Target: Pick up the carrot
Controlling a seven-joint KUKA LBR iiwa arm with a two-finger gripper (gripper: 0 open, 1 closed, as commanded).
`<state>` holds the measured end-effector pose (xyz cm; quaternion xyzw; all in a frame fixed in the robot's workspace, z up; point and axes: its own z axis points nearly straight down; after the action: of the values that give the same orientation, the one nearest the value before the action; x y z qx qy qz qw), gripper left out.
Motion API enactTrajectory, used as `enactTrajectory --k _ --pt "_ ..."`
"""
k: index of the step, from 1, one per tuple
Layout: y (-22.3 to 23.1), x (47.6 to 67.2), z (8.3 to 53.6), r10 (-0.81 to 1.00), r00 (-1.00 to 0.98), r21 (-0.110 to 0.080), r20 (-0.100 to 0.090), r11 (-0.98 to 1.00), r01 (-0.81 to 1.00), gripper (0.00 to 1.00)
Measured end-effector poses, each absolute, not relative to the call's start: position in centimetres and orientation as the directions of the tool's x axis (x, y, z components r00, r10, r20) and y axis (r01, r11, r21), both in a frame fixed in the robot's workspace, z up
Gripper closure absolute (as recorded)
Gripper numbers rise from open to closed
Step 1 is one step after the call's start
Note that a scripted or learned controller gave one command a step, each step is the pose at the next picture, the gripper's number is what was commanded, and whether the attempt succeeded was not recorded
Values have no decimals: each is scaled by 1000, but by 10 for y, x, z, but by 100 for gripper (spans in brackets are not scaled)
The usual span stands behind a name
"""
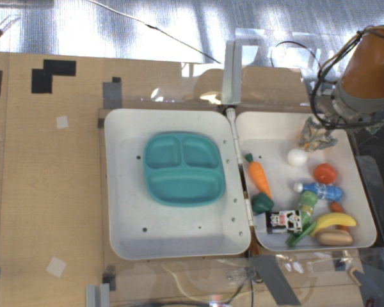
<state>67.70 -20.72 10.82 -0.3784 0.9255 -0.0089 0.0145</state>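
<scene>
A smooth orange toy carrot (258,177) with a dark green leafy end was seen lying lengthwise against the left wall of the right shallow white plastic bin (365,190), its tip pointed away from the camera. A glossy teal compartment tray (183,169) was set in the left white bin (125,190). The metal two-finger gripper (316,137) was positioned over the right bin's far corner, well apart from the carrot; how far it was open could not be told, and nothing could be made out in its grasp.
</scene>
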Motion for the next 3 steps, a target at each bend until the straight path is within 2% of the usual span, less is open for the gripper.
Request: enactTrajectory --k 1,2,3 --pt "-145 643 203 -630 -777 -15 -17 777 -629 100" --pt "-147 640 197 -627 -779 -7 -10 779 -627 0" --pt "-92 621 99 -628 -778 -11 -13 778 -628 0"
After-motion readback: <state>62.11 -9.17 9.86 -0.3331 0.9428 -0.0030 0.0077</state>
